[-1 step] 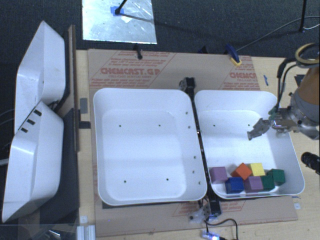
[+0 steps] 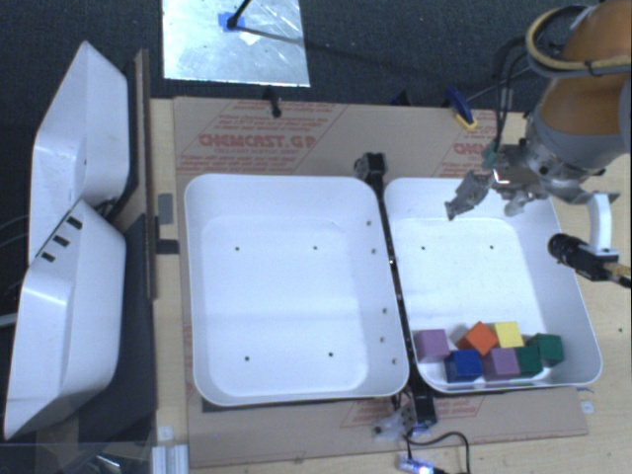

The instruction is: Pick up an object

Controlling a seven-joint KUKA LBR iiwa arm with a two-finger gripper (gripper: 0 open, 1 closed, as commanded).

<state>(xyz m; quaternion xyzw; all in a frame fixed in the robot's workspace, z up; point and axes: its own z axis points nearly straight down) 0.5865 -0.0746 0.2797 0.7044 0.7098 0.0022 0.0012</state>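
Several small blocks lie clustered at the near edge of the right bin (image 2: 553, 265): a purple one (image 2: 431, 343), a blue one (image 2: 463, 365), an orange one (image 2: 482, 338), a yellow one (image 2: 509, 335), a second purple one (image 2: 503, 362) and a green one (image 2: 541, 351). My gripper (image 2: 490, 197) hangs over the far end of that bin, well away from the blocks. Its fingers (image 2: 464, 198) are spread apart with nothing between them.
The left bin (image 2: 202, 265) lies beside the right one, with a black divider between them. Two white housings stand at the far left. A shiny metal sheet lies beyond the bench at the top. A black fitting sticks out at the right bin's right rim.
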